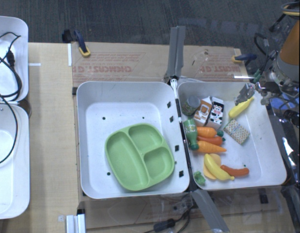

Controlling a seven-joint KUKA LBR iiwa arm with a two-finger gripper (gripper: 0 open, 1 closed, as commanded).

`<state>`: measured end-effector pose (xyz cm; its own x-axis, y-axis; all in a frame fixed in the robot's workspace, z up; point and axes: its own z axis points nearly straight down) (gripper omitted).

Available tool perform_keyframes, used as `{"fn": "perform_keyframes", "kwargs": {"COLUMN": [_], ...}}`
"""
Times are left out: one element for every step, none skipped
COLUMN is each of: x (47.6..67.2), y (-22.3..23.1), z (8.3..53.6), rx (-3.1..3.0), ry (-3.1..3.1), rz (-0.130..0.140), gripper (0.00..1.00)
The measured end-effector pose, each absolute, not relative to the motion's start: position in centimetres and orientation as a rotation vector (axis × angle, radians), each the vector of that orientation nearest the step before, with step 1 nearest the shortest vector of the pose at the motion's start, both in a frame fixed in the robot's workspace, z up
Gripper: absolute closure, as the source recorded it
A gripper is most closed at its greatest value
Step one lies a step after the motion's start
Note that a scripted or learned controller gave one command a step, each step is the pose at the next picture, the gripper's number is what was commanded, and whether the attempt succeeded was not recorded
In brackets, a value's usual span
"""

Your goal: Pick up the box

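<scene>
Over the far right corner of the right-hand shallow white bin (pixel 273 130), my two-finger gripper (pixel 246 92) hangs just above the upper tip of a yellow toy banana (pixel 240 108). Whether it is spread or closed I cannot tell from this slant, and nothing is visibly clamped in it.

The thing I am after, the small orange-and-white cardboard box (pixel 204 111), lies toward the far left part of the same bin, near me but apart. A black-and-white printed carton (pixel 216 112) touches its right side. A dull round tin (pixel 191 104) sits just beyond it to the left, and an orange plastic carrot (pixel 208 131) lies just in front.

I judge this to be the approach step: the box is not yet grasped or touched. The next move, as I read it, calls for travelling left across the banana, lining up over the box and coming down with room on both sides. The neighbouring carton is the difficulty, because it leaves little gap on that flank. Closing along the free sides looks safer, or I may grab both cartons.
</scene>
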<state>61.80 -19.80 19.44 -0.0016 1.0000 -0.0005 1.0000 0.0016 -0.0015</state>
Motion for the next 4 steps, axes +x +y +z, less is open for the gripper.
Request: {"fn": "perform_keyframes", "kwargs": {"x": [61.9, 61.9, 59.8, 55.5], "y": [-19.8, -19.8, -18.3, -16.7], "z": [20.4, 20.3, 11.7, 9.9], "rx": [-2.218, -2.217, -2.350, -2.423], "ry": [-2.226, -2.226, -2.082, -2.023], "rz": [0.003, 0.004, 0.004, -0.011], "gripper": [1.00, 0.00, 0.00, 0.00]}}
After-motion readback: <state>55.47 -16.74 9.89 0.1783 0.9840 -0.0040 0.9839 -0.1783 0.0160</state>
